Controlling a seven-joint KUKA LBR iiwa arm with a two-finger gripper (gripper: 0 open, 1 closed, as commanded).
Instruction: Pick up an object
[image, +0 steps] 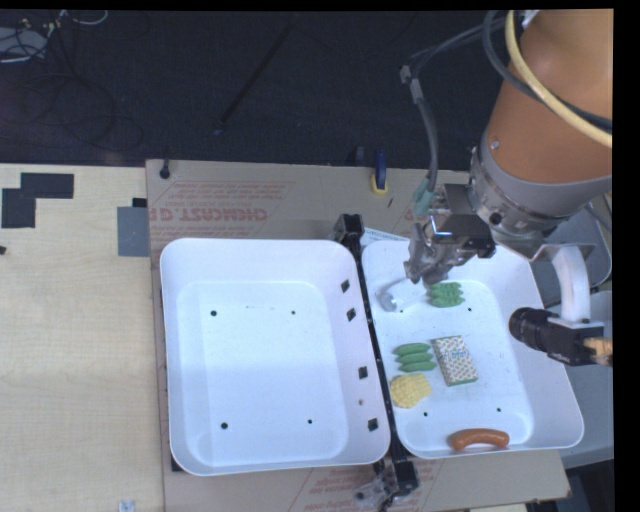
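The right bin (545, 400) holds several small items. A green leafy piece (446, 293) lies near its far side, and a green pea pod (414, 356) sits in the middle beside a small patterned box (455, 359). A yellow corn piece (409, 390) is near the bin's left wall, and an orange sausage (479, 439) lies at the front. My gripper (426, 268) hangs over the far left part of this bin, just left of and above the green leafy piece. Nothing visible is held in it.
The left bin (262, 255) stands beside the right one, with a black divider (365, 330) between them. A small pale curved object (386, 297) lies by the right bin's left wall. A black fixture (548, 335) juts in at the right edge.
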